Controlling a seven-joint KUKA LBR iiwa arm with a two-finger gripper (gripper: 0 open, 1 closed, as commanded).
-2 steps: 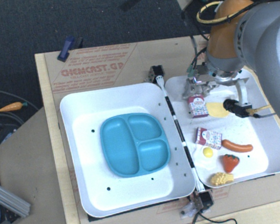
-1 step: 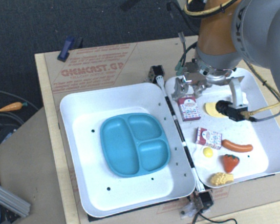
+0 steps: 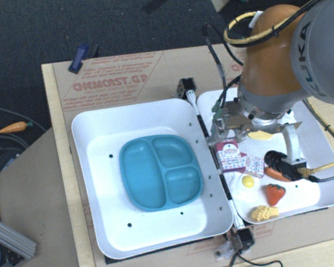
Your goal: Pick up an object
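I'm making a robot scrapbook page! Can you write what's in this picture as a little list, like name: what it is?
left bin: shallow white bin holding a blue plastic plate with three compartments
right bin: shallow white bin with small toy foods
toy foods: red strawberry-shaped toy, small round yellow piece, bumpy pale yellow piece
other item: small pink and white carton, near the divide between the bins
arm: grey arm with orange band, over the right bin
gripper: low over the right bin's left side, fingers hidden

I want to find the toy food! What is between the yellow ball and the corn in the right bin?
In the camera view, the strawberry sits between the yellow ball and the corn.
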